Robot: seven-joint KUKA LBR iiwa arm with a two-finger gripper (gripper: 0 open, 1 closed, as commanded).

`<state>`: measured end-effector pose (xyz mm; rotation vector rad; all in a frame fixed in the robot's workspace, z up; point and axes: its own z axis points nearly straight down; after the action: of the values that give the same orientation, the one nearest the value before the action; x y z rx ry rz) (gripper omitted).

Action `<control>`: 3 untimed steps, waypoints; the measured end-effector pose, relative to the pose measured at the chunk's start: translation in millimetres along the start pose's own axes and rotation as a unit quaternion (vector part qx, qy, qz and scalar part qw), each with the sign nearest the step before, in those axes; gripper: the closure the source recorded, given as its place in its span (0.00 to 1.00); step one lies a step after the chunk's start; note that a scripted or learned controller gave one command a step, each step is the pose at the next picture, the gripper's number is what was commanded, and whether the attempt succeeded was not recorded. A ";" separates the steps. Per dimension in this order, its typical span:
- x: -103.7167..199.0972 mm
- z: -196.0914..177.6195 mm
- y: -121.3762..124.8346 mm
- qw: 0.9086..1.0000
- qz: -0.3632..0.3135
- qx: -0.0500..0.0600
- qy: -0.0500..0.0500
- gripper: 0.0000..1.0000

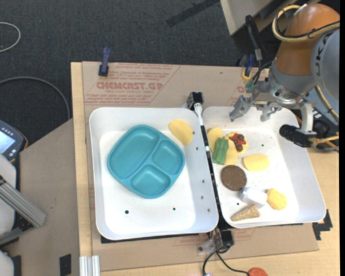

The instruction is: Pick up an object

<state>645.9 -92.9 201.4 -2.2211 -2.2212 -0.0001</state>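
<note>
Camera view: claw (pixel 253 111) spread wide, gripping nothing, above the right bin's (pixel 302 183) far rim. Crowded below: green piece (pixel 220 151), brown disc (pixel 233 177), yellow chunks. Risks nudging neighbours or closing on nothing amid such tight packing.

You are looking down on a table (pixel 129 85) topped with a brown board printed in faded red lettering. A blue clamp (pixel 104 61) grips the board's far edge, above and left of that lettering. Beyond the far edge lies dark grey carpet (pixel 64 32), crossed by thin pale cables (pixel 32 81) that curve to the left of the clamp. Left of the table, a dark device with a lit blue screen (pixel 8 141) sits at the frame's edge, and below it a grey metal rail (pixel 21 204) slants across. A pale box corner (pixel 245 13) shows far to the right of the clamp. Light is even and soft.
</note>
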 end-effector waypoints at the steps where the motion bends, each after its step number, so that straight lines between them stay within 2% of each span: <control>1: 114.8 17.8 -41.8 1.000 -0.005 0.003 0.003 0.00; 2: 106.8 5.9 -39.4 1.000 0.000 0.000 0.000 1.00; 3: 162.9 -42.8 -51.6 1.000 -0.003 -0.003 0.001 1.00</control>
<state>594.3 69.9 244.3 -2.2168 -2.2299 -0.0078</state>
